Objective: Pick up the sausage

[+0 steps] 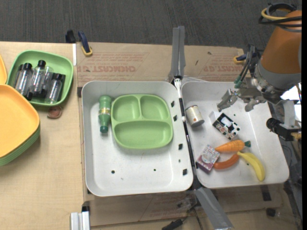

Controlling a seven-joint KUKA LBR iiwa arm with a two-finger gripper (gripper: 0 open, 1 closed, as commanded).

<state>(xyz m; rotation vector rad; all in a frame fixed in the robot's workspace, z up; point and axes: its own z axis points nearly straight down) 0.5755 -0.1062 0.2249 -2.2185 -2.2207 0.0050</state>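
The sausage (226,162) is a reddish-orange curved piece lying in the right bin (273,143), near its front. It lies just under an orange carrot (231,146), with a purple packet (207,157) at its left end. My gripper (237,104) hangs over the back of the right bin, well behind the sausage. Its fingers are spread open with nothing between them.
A yellow banana (253,165) lies right of the sausage. A small black-and-white item (225,125) and a metal can (194,115) sit further back. The left bin (96,171) holds a green divided plate (142,120) and a green bottle (104,113). A green tray of bottles (41,78) and yellow plates (14,126) lie far left.
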